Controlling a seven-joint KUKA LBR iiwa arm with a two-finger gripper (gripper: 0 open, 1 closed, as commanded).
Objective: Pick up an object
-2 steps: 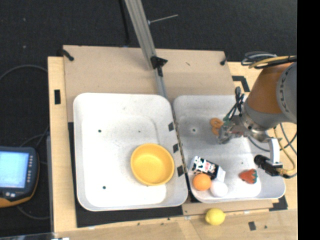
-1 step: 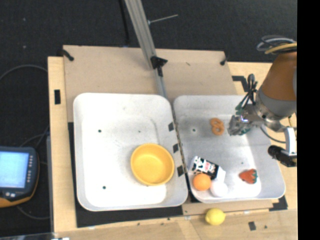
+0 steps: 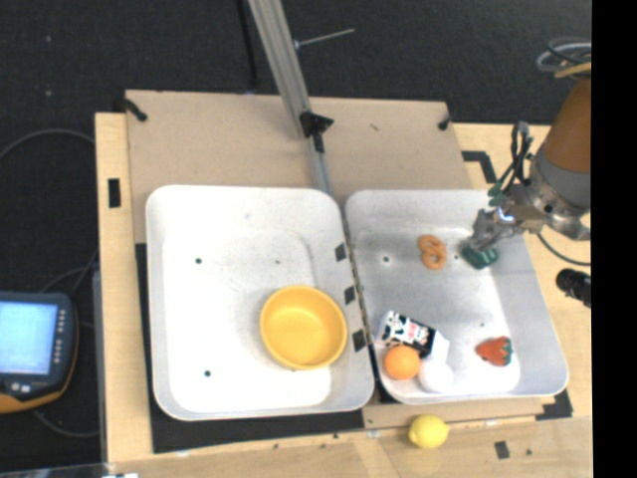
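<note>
My gripper [image 3: 482, 254] hangs over the upper right part of the right bin [image 3: 448, 207], its green-tipped fingers low by the bin floor. A small tan ring-shaped pastry [image 3: 433, 251] lies just left of it, apart from the fingers. Near the front of the right bin sit a black-and-white carton [image 3: 409, 333], an orange [image 3: 401, 362], a white round object [image 3: 435, 374] and a red strawberry-like piece [image 3: 494, 351]. A yellow bowl [image 3: 303, 327] sits in the left bin [image 3: 199, 227].
A yellow lemon [image 3: 428, 431] lies on the bench outside the bins, in front of the right one. A metal pole [image 3: 284, 58] rises at a slant behind the bins. A pendant with a screen [image 3: 30, 342] lies at the far left.
</note>
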